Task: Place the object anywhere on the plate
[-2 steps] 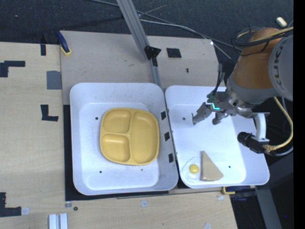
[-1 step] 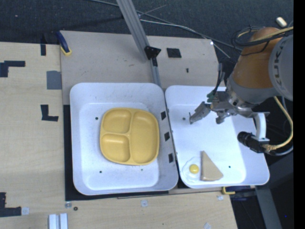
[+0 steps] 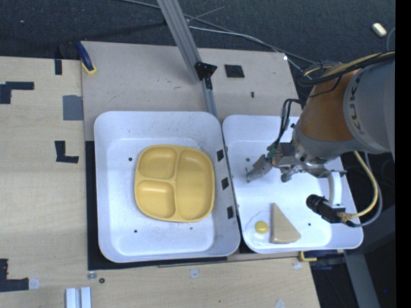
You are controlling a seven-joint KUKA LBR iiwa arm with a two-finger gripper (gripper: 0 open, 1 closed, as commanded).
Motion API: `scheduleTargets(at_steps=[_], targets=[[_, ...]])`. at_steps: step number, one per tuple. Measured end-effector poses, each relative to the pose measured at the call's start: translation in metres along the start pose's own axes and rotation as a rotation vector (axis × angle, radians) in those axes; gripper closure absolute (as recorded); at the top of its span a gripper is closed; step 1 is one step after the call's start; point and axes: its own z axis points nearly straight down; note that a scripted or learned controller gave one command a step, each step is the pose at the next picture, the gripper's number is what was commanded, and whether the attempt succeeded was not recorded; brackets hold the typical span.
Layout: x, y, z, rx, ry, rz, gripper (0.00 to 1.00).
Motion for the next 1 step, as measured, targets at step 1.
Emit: scheduleTargets(at_steps=[1], targets=[[-0.0001, 0.0079, 0.0593, -0.001, 0.000, 0.000, 0.00]])
